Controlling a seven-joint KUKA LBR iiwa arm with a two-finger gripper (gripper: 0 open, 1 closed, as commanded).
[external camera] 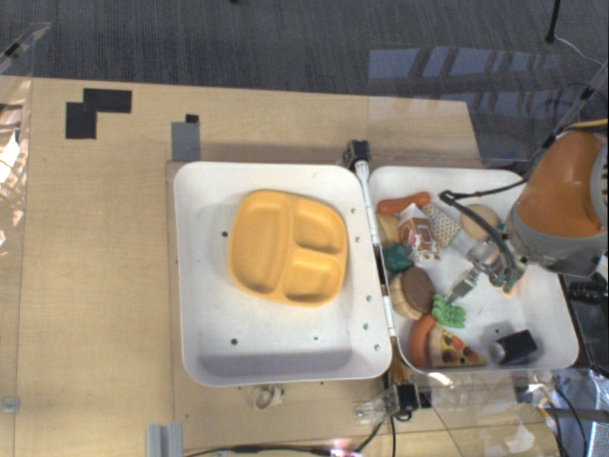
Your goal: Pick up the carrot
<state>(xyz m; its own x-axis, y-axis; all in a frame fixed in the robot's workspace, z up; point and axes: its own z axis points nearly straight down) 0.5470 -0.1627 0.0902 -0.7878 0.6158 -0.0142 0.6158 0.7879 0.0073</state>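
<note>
STAGE: approach, nothing lifted | CARROT: carrot (422, 334), green-topped, lies in the right bin (552, 298) toward 7 o'clock | GRIPPER: gripper (463, 288) is positioned just at the carrot's 1 o'clock, fingers narrowly parted, nothing held | REMAINING: descent, closure, lift.

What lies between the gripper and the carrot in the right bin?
The gripper hangs just above the carrot's green leafy top, with nothing visible between them. The carrot is crowded, though: a brown round toy food sits beside it and a pizza slice lies against it.
</note>
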